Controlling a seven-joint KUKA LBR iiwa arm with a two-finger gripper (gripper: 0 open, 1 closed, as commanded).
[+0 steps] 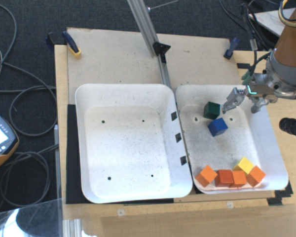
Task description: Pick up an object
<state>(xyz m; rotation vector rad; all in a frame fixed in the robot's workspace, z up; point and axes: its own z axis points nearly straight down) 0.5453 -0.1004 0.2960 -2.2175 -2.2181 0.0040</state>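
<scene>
In the camera view, you see the gripper (245, 101) at the right of the frame, over the upper part of the right bin (266, 142), its fingers apart and nothing between them. Just left of it sit the green cube (211, 109) and, touching it below, the blue cube (217, 127); either looks like your nearest target. Orange, red and yellow blocks (231, 174) crowd the bin's lower edge, likely slid there and harder to grasp. The left bin (89, 102) fills the centre-left.
</scene>
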